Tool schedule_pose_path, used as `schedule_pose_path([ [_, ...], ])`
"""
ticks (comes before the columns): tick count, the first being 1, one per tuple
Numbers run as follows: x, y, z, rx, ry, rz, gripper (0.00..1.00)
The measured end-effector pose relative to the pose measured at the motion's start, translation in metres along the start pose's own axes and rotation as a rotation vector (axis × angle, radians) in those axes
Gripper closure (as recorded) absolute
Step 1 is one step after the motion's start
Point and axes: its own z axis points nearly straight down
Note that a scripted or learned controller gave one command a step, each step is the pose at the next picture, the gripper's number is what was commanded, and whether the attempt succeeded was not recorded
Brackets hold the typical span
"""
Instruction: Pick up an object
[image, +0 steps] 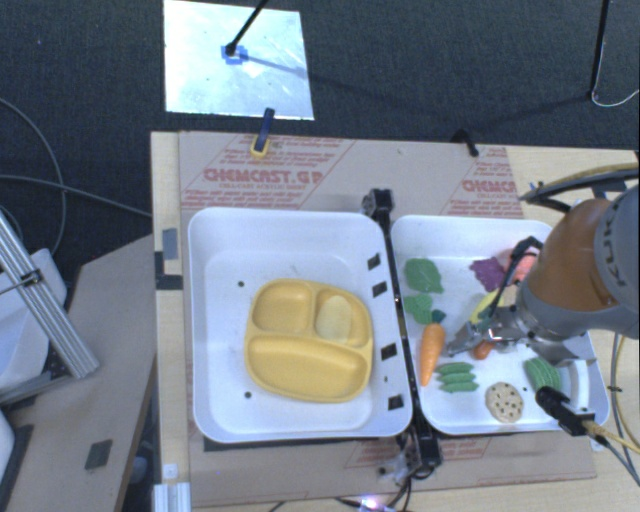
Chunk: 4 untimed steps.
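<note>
Down in the right bin (585, 395), toy foods lie scattered: a carrot (431, 351) near the left wall, two green leafy pieces (422, 273) (419, 306) above it, a pea pod (456, 376) to the carrot's right, a cookie (504, 401) toward the near edge, a green piece (543, 373) beside the cookie, a purple piece (489, 270) at the far side, and a yellow piece (487, 303) below that. Over the middle of these the tool (472, 340) hangs low, its metal tips just right of the carrot and beside a small orange-red piece (483, 350); whether the tips are spread or closed, or grip anything, I cannot tell. The arm (580, 265) reaches in from the right. The left bin (215, 300) holds a yellow divided tray (308, 340). Both bins sit on a cardboard sheet (330, 165) on the tabletop (165, 180).
</note>
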Motion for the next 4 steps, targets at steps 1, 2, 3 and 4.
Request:
schedule_pose_path([
  [1, 0.005, 0.005, -0.001, -0.001, -0.004, 0.006, 0.00],
  [2, 0.005, 0.005, -0.012, -0.003, -0.004, 0.007, 1.00],
  [3, 0.051, 0.028, -0.001, -0.002, -0.003, 0.003, 1.00],
  [4, 0.046, 0.027, -0.002, -0.002, -0.008, 0.009, 0.00],
])
